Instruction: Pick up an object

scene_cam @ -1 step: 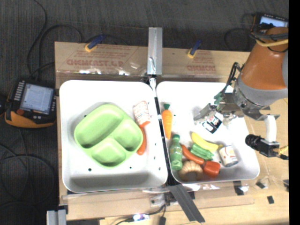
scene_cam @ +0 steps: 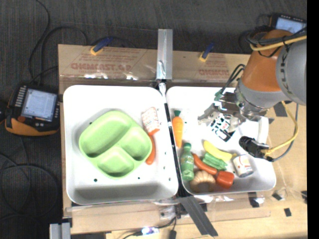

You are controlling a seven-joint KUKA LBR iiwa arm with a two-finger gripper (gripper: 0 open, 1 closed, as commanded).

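The gripper [scene_cam: 223, 114] hangs low over the upper part of the right bin [scene_cam: 269, 180]; whether it is spread or closed, I cannot tell, and nothing visibly sits in its grasp. Just below lie candidate objects, crowded toward the near wall: a yellow banana [scene_cam: 216, 150], green bottle [scene_cam: 187, 164], a small can [scene_cam: 242, 165] and an orange carrot [scene_cam: 177, 127]. The left bin [scene_cam: 72, 180] holds a green divided tray [scene_cam: 115, 143]. Both bins rest on the surface [scene_cam: 75, 61].

The desk [scene_cam: 107, 66] carries two shallow white bins touching side by side, the left bin [scene_cam: 75, 143] and the right bin [scene_cam: 192, 96], with clear taped sheeting along its far edge.
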